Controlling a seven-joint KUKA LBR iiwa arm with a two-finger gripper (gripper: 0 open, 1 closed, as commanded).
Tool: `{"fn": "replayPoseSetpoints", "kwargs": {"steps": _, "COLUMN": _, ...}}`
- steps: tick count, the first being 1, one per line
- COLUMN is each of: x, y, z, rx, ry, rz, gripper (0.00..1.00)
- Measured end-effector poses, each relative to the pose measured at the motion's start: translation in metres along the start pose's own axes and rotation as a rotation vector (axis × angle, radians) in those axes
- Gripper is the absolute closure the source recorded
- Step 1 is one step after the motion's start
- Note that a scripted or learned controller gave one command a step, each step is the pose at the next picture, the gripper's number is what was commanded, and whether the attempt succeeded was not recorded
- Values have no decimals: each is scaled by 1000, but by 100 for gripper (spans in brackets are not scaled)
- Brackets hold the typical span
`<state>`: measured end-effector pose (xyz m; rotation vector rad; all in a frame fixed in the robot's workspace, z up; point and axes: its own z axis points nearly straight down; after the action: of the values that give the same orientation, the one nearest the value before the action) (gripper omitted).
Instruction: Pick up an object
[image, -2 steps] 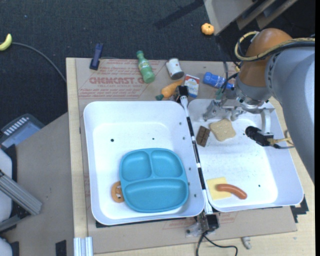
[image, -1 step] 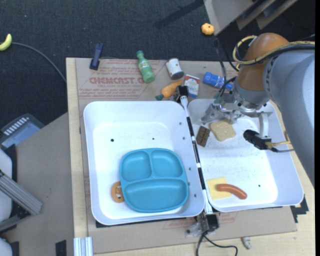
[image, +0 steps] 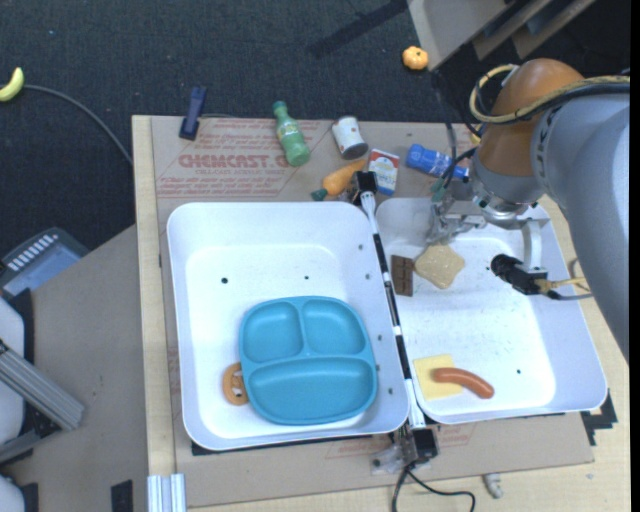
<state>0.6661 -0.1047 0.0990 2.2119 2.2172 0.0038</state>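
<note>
Now arm (image: 515, 150) above bread slice (image: 440, 266) by right bin's (image: 560, 400) left wall; grip unreadable; open floor toward sausage (image: 465, 380).

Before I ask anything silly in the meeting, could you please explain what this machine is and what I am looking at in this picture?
The machine is a single robot arm, grey with an orange band, reaching in from the right. One fixed camera looks down at a slant on a bench with two shallow white bins. The arm's gripper hangs over the far end of the right bin, just beyond a slice of bread. I cannot see it holding anything. That bin also contains a brown block and a sausage lying on a yellow slice. The left bin holds a blue divided plate with a small brown pretzel-like piece at its left edge. A green bottle and other small items lie on the bench behind the bins.
</note>
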Motion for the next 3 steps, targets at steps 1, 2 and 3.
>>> {"fn": "replayPoseSetpoints", "kwargs": {"steps": 1, "x": 0, "y": 0, "z": 0, "rx": 1, "ry": 0, "rz": 0, "gripper": 0}}
{"fn": "replayPoseSetpoints", "kwargs": {"steps": 2, "x": 0, "y": 0, "z": 14, "rx": 7, "ry": 4, "rz": 1, "gripper": 0}}
{"fn": "replayPoseSetpoints", "kwargs": {"steps": 3, "x": 8, "y": -45, "z": -36, "rx": 9, "ry": 5, "rz": 3, "gripper": 0}}
